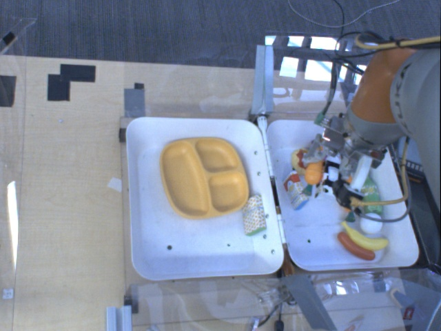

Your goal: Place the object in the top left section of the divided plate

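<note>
A yellow divided plate (204, 177) lies in the left bin (148, 254), with one large section on its left and two smaller ones on its right. All three sections look bare. In the right bin (310, 250) my gripper (329, 173) hangs low over a cluster of toy foods. It is right beside a small orange fruit (313, 174), touching it or nearly so. The arm's wrist hides part of the cluster.
A small patterned pouch (254, 214) lies against the plate's lower right edge in the left bin. In the right bin sit a yellow banana (366, 239), a red sausage (356, 247), a small carton (296, 188) and a green item (370, 192). Cables loop behind the bins.
</note>
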